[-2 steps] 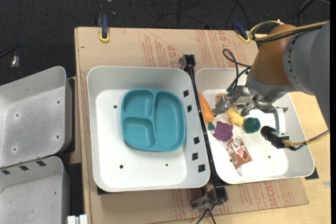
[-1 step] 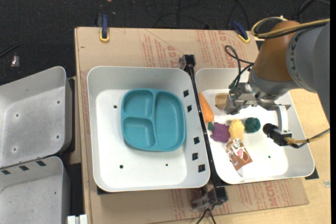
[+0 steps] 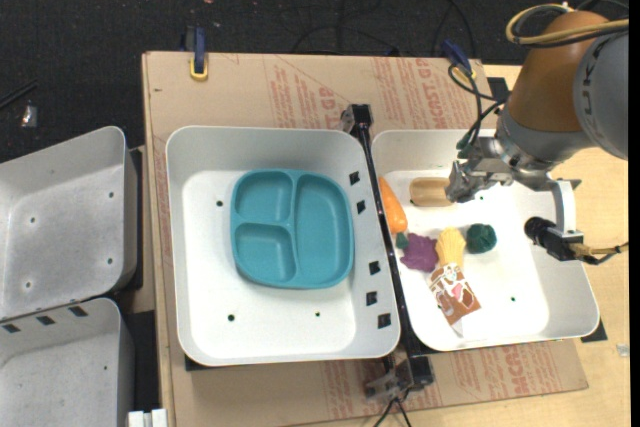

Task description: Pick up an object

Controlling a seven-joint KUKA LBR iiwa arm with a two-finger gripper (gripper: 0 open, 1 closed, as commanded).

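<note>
- The arm [image 3: 570, 85] reaches in from the right and bends down over the right bin [image 3: 570, 315], with its orange band above the wrist.
- The gripper [image 3: 462, 183] hangs low over the far left part of the right bin, just beside a tan, bread-like piece [image 3: 428, 192]; whether it touches that piece cannot be told.
- Its tip is seen from above and blurred against the bin floor, so open or closed cannot be told; nothing can be seen held in it.
- The tan piece lies near the right bin's far left corner, on the floor just below the far wall.
- An orange carrot-shaped object [image 3: 393, 206] lies along the right bin's left wall, slanting from the far side toward the near side.
- Near the middle of the right bin sits a small cluster: a purple object [image 3: 420, 253], a yellow object [image 3: 451, 244] touching it on the right, and a dark green round object [image 3: 482, 237] just beside the yellow one.
- A brown and white packet [image 3: 455, 296] lies nearer the near edge, just below the yellow object.
- The left bin [image 3: 200, 315] carries a teal divided plate [image 3: 293, 229] in its middle, with three compartments.
- Both bins rest side by side on a cardboard sheet [image 3: 260, 85] covering the bench.
</note>
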